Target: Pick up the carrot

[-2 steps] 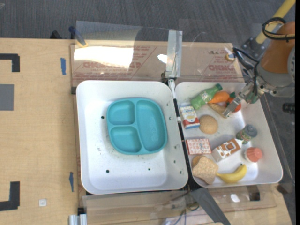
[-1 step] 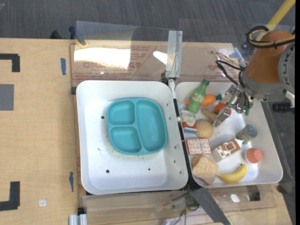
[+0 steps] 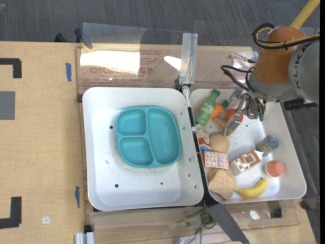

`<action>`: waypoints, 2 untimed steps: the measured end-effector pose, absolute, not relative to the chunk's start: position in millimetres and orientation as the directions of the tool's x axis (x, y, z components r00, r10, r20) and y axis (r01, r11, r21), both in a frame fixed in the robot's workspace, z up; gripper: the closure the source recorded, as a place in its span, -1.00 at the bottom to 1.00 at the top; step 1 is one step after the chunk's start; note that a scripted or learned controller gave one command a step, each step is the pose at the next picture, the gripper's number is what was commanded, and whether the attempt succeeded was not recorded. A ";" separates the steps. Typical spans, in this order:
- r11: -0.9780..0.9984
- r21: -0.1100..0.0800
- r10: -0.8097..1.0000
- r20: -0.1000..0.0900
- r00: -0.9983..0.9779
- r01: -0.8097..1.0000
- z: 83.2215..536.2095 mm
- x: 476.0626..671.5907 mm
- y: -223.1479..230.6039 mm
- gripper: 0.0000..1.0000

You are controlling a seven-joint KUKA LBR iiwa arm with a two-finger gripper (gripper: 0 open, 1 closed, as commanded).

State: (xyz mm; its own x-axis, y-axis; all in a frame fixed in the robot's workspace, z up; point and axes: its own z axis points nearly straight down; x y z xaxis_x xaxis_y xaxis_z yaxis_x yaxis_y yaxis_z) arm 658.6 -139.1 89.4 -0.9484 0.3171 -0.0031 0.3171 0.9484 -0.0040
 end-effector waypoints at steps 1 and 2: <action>0.939 0.003 0.343 -0.009 -0.939 0.343 90.1 586.5 -97.5 -1.00; 0.815 0.005 0.580 -0.011 -0.815 0.580 89.2 619.2 -92.9 -1.00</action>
